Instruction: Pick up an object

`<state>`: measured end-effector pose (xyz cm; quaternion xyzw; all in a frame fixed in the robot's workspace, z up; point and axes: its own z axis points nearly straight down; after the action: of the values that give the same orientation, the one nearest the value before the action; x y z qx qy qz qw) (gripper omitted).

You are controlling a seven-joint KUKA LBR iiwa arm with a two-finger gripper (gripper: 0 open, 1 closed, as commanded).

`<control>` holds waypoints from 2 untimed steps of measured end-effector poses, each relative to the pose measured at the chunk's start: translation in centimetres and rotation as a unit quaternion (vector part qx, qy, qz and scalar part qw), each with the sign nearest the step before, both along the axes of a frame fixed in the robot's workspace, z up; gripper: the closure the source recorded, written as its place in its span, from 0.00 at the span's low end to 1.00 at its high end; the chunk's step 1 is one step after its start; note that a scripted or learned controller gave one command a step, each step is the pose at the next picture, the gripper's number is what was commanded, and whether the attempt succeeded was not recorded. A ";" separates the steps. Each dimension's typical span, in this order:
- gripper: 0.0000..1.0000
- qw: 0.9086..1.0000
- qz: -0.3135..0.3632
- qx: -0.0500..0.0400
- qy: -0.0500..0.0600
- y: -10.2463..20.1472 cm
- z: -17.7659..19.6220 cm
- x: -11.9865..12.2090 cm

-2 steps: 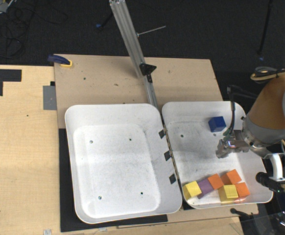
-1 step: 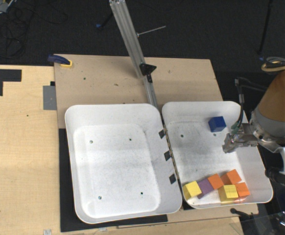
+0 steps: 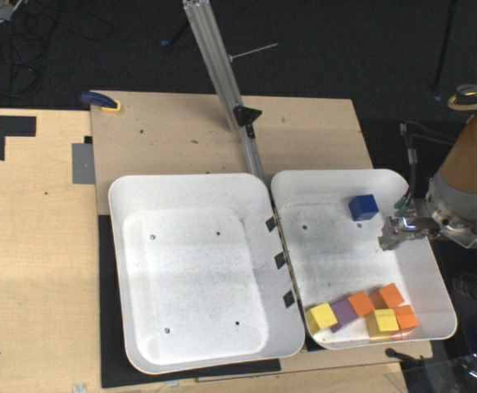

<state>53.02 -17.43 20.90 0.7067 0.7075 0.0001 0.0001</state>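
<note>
Blue cube (image 3: 363, 207) in right bin (image 3: 337, 182), gripper (image 3: 392, 234) just beside it

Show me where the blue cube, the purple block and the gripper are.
blue cube (image 3: 363, 207), camera view, on its top face.
purple block (image 3: 344, 314), camera view, on its visible top.
gripper (image 3: 391, 236), camera view, at its tip.

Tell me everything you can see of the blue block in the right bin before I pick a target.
The blue block is a small, solid-looking cube, matte blue with no markings, lying flat on the floor of the right bin near its far right corner. It sits alone, touching nothing but the bin floor, well apart from the cluster of yellow, purple and orange blocks at the near edge. The gripper is just to its right and nearer the camera, not in contact with it.
</note>
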 end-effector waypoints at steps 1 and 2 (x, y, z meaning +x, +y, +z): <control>1.00 1.000 0.001 0.000 0.001 4.5 0.4 2.1; 1.00 1.000 0.002 0.001 0.001 9.5 1.5 3.7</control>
<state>56.69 -7.90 22.44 0.7054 0.7088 0.0005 -0.0013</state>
